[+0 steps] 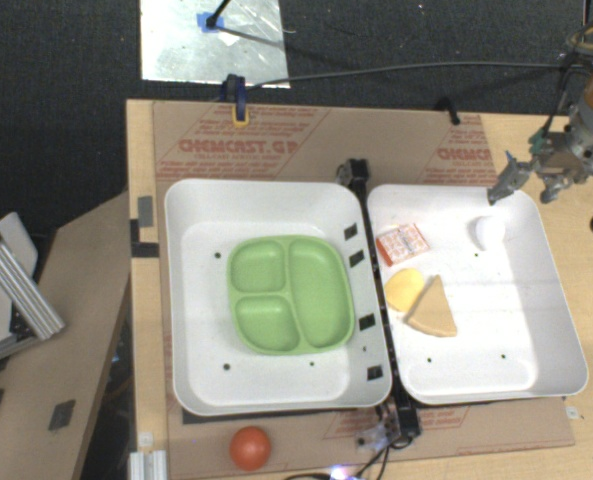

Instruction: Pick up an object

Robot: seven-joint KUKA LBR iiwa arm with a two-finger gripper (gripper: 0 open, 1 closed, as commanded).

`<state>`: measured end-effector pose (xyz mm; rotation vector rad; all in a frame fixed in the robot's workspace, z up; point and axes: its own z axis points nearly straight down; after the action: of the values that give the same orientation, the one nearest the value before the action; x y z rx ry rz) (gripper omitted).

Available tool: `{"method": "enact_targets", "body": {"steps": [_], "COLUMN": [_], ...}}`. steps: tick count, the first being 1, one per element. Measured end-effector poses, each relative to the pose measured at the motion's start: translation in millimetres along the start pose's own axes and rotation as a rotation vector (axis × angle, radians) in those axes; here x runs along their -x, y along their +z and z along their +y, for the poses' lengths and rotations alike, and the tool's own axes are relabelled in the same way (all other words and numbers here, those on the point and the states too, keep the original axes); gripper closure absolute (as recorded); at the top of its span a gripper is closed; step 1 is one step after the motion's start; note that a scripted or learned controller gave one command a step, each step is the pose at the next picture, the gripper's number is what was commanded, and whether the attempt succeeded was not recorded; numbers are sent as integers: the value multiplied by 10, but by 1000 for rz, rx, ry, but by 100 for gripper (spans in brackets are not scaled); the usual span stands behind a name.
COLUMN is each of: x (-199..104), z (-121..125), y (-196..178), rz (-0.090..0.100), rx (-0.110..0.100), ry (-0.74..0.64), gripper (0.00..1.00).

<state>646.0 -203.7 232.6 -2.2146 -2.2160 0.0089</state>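
Observation:
My gripper (526,183) hangs over the far right corner of the right bin (536,368), with its two fingers spread apart and nothing between them. In that bin, well to the gripper's left, lie a small red-and-white packet (401,241), a round yellow piece (404,288) and a tan wedge (433,310) touching it. A faint white object (488,231) rests on the bin floor just below and left of the gripper.
The left bin (191,268) holds a green divided plate (290,294). A red ball (249,447) sits on the bench in front of the left bin. Black clips line the seam between the bins (361,258). A cable runs across the back.

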Motion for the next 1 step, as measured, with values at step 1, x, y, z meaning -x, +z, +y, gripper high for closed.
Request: {"method": "enact_targets", "body": {"steps": [1], "x": [-7], "z": [25], "y": [-84], "rz": [-3], "rx": [13], "ry": [-3], "gripper": [0]}}
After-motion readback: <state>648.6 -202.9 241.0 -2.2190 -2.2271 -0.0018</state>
